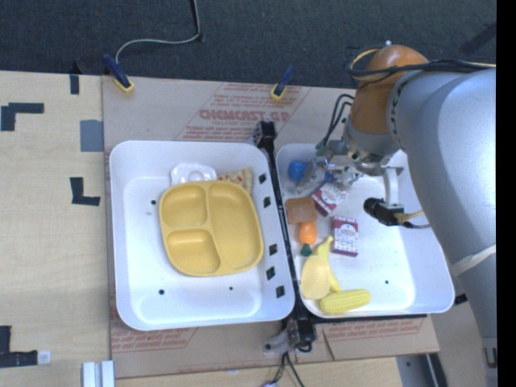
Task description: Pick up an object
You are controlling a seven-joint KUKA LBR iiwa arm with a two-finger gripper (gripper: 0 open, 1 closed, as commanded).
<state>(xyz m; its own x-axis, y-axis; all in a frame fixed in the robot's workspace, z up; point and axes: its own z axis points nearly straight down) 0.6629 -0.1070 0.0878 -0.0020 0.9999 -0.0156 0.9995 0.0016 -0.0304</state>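
My gripper (332, 172) hangs low over the far part of the right bin (403, 285), under the orange wrist band. Just below it lies a small red and white box (326, 201), and a blue object (298, 169) sits to its left. Whether the gripper touches either one I cannot tell. Nearer the front lie a brown block (301, 210), an orange ball (308, 233), a red carton (345, 237), a yellow banana (317, 274) and a corn cob (345, 301).
The left bin (133, 240) holds a yellow divided plate (211, 226), with a white lid-like piece (193, 171) and a slice of toast (239, 177) behind it. A black divider (274, 224) runs between the bins. The grey arm covers the right bin's far right side.
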